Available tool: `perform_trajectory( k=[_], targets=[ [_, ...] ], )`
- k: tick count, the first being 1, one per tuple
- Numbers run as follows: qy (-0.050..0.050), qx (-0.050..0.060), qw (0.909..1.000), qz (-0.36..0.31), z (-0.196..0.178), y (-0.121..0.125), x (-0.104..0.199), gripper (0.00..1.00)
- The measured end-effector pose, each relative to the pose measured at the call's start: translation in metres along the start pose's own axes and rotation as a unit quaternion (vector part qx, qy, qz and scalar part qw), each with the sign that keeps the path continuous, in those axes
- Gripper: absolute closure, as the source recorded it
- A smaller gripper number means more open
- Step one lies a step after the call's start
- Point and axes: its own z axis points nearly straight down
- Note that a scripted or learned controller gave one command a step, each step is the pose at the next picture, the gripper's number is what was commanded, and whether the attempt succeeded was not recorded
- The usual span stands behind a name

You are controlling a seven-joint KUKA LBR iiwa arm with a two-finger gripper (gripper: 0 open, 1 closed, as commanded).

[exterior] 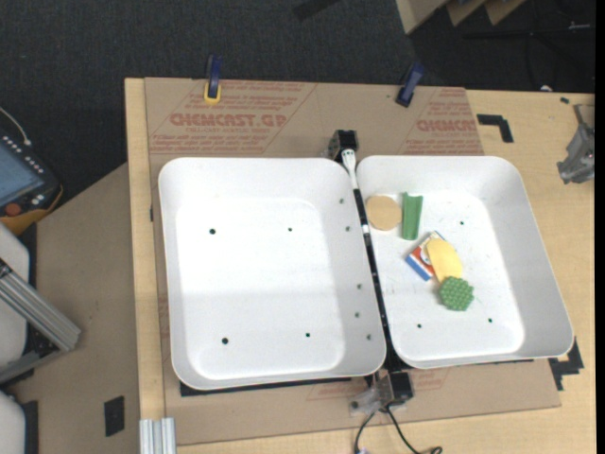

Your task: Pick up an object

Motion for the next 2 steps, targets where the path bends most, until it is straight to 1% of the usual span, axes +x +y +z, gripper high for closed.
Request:
perform_trajectory(
  k=[1,2],
  targets=[
    [0.002,0.015,0.9999,0.002,0.139,-0.004,0.038,1.0],
    [0.001,0.001,1.0,0.0,0.042,0.0,0.094,1.0]
  ],
)
